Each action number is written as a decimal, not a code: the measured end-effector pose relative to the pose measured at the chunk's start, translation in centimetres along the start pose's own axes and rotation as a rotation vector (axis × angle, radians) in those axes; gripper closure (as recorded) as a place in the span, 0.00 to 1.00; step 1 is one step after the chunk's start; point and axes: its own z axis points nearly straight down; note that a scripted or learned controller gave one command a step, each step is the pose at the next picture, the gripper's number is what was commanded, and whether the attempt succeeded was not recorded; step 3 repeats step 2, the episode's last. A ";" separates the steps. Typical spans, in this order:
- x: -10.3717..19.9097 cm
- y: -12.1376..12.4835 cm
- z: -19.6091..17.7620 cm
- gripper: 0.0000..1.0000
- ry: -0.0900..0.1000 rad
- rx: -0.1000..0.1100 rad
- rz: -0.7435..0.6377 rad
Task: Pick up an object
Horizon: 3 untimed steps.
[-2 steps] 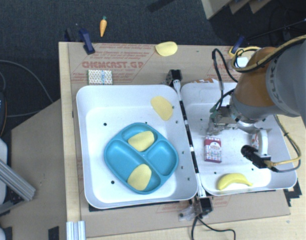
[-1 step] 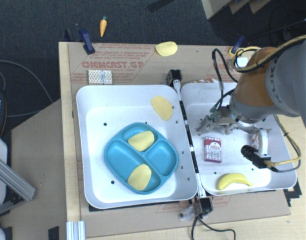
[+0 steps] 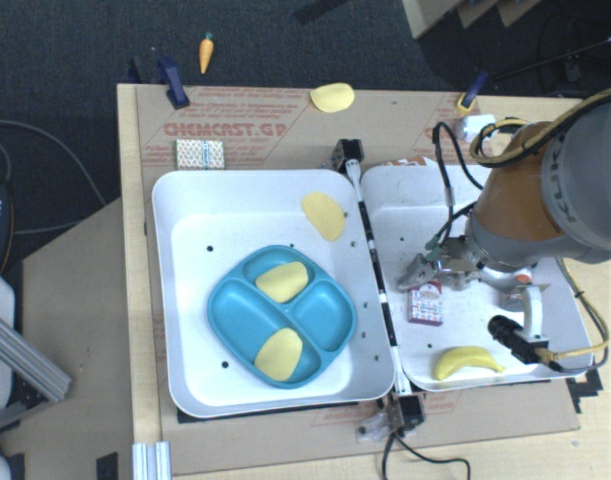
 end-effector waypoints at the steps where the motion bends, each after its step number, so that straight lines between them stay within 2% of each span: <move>1: 0.0 0.1 -1.0 1.00 0.000 -0.002 0.000; 2: 5.4 -0.4 -11.8 1.00 0.000 -0.004 -0.002; 3: 5.4 -0.4 -11.8 1.00 0.000 -0.004 -0.002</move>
